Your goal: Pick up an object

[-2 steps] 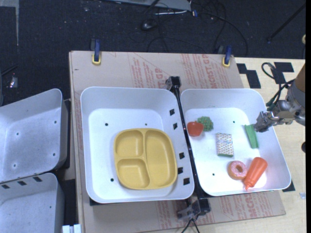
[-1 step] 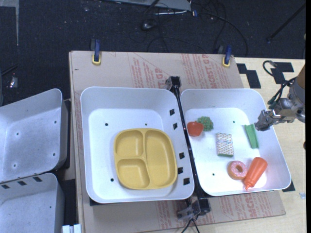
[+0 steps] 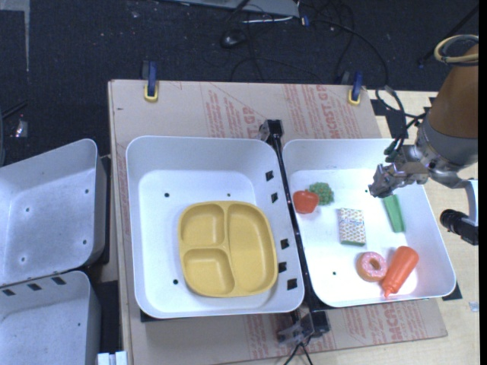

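Note:
My gripper (image 3: 383,185) hangs over the right bin (image 3: 327,158), at its right side, just above the top end of a green stick-shaped piece (image 3: 393,213). Further left in that bin lie a red tomato (image 3: 305,201) touching a green broccoli floret (image 3: 322,193). A speckled pale sponge block (image 3: 351,226) sits in the middle. Near the front lie a pink donut (image 3: 371,265) and an orange carrot (image 3: 399,270), side by side. Nothing shows between the gripper's fingers.
The left bin (image 3: 152,166) holds a yellow divided plate (image 3: 227,248). A black divider (image 3: 285,204) runs between the bins. Two more white bins (image 3: 46,204) stand off the board to the left. Clamps and cables lie at the back.

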### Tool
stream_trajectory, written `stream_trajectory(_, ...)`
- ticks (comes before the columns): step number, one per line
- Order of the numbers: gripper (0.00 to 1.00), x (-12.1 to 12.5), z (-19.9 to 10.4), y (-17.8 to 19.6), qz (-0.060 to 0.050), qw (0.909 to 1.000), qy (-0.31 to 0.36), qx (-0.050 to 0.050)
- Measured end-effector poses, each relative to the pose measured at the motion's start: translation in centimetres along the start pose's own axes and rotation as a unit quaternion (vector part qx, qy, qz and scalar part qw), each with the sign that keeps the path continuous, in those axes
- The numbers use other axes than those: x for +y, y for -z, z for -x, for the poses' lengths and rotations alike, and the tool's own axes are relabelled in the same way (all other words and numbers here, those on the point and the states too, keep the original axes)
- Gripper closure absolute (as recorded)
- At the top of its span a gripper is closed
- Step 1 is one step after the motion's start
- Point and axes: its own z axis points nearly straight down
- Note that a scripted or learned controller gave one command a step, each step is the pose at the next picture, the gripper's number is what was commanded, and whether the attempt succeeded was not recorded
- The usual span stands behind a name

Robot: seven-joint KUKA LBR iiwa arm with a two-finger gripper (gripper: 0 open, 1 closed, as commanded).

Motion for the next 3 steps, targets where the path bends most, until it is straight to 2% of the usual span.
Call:
stream_trajectory(1,1.00,1.0,-4.3,0.8,0.000,1.0000,-0.002,-0.001)
stream_trajectory(2,1.00,2.4,-9.9,-0.4,-0.001,1.0000,0.000,0.000)
stream_trajectory(3,1.00,3.4,-15.0,0.6,0.001,1.0000,0.000,0.000)
